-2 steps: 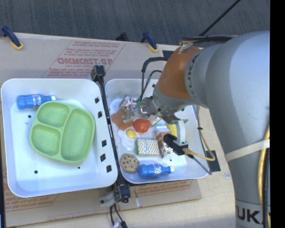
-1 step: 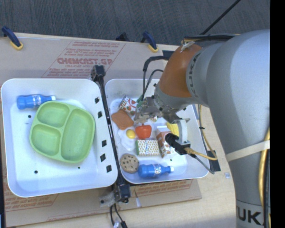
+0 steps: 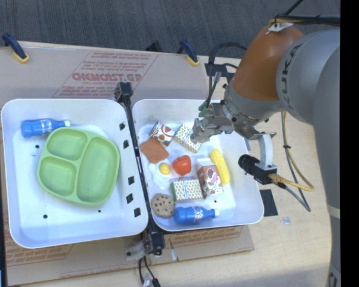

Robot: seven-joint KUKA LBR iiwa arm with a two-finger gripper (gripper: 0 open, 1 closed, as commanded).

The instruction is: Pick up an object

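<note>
Hovering over the right bin [image 3: 251, 203], the pincer [image 3: 198, 128] seemingly touches a patterned packet [image 3: 186, 137], grip unclear.

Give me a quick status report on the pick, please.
Pincer low over right bin, at patterned packet. No object seen held. Tomato, corn crowd close by.

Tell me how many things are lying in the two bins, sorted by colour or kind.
Blue bottles: 2, one in the left bin, one in the right bin
Green tray: 1
Patterned cartons: 4
Tomato: 1
Corn: 1
Cookie: 1
Fried egg: 1
Brown slab: 1
Total: 12
</note>
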